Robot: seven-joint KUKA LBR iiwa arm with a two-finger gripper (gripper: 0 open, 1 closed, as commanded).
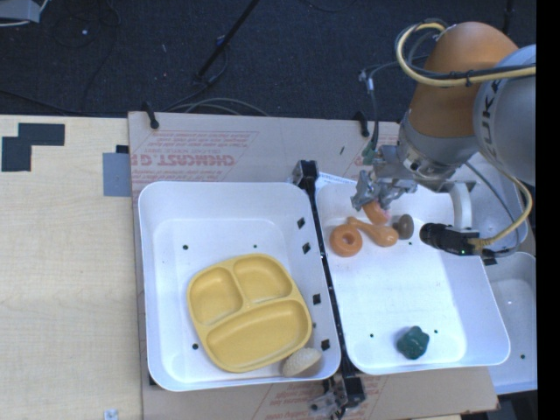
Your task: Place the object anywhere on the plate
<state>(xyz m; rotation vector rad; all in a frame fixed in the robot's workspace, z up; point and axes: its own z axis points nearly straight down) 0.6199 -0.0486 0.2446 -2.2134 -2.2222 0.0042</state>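
Hidden: I am seeing the arm's orange band (459,64) covering the wrist, and the hand (378,201) is blurring into the orange pieces beneath it, so I cannot tell how far it is opening or whether it is gripping anything.
Hand: it is hovering at the 12 o'clock end of the right bin (437,322).
Object: the orange pear-shaped toy (374,231) is lying in the right bin directly under the hand, its long axis running from 10 o'clock to 4 o'clock.
Neighbours: an orange ring (346,241) is touching the toy at its 9 o'clock side; a small grey-brown lump (403,226) is sitting just at 3 o'clock; a dark green lump (413,342) is lying well apart toward 6 o'clock.
Plate: the yellow plate (249,311) is resting in the left bin (166,234), with a beige oval (302,362) touching its 5 o'clock edge.
Bench: the bench (61,278) is carrying both bins.
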